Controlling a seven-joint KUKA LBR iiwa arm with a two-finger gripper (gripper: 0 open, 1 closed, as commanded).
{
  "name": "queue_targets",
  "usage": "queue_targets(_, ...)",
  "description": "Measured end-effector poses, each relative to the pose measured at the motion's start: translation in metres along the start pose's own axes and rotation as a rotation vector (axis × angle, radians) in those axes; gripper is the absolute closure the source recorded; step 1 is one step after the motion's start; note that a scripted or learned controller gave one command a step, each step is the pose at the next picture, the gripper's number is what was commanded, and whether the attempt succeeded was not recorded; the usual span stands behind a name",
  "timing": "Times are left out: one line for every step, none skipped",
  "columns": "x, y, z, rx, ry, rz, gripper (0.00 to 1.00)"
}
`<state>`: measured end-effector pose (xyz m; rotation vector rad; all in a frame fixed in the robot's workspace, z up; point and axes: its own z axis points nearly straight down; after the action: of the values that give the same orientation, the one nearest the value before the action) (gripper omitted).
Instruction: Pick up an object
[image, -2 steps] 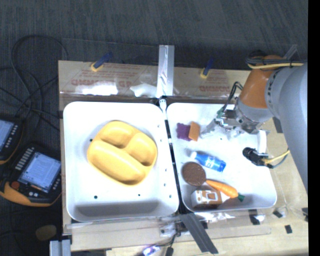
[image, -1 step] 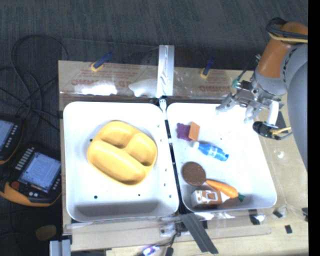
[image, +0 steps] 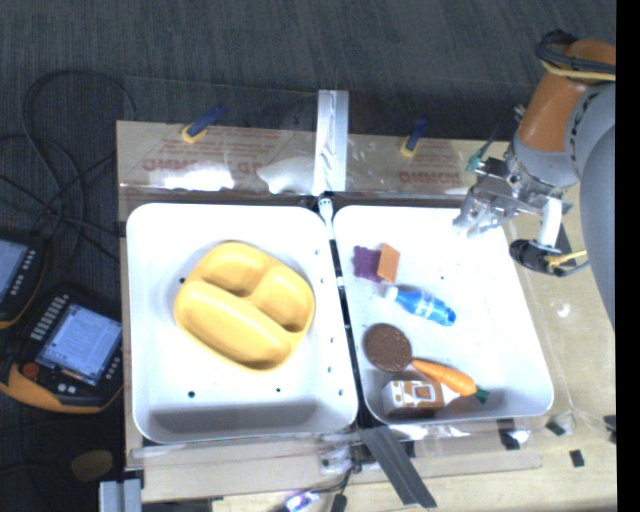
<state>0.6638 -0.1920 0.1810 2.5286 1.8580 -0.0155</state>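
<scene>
Tool (image: 478, 222) above right bin (image: 520, 300) corner, grip state unclear; no writing legible.

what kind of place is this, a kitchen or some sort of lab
Most likely a robotics lab bench set up for grasping trials, not a kitchen. A grey robot arm reaches over two white bins; the food, like the carrot, looks like toys, and a teach pendant lies alongside.

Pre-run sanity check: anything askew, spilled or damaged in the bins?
Nothing stands out. Yellow bread-shaped object sits alone in the left bin; blue bottle, brown disc and carrot lie loose in the right bin. No spills.
</scene>
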Motion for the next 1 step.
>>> queue_targets(0.0000,0.0000,0.0001,0.000,-0.001,0.000,0.00)
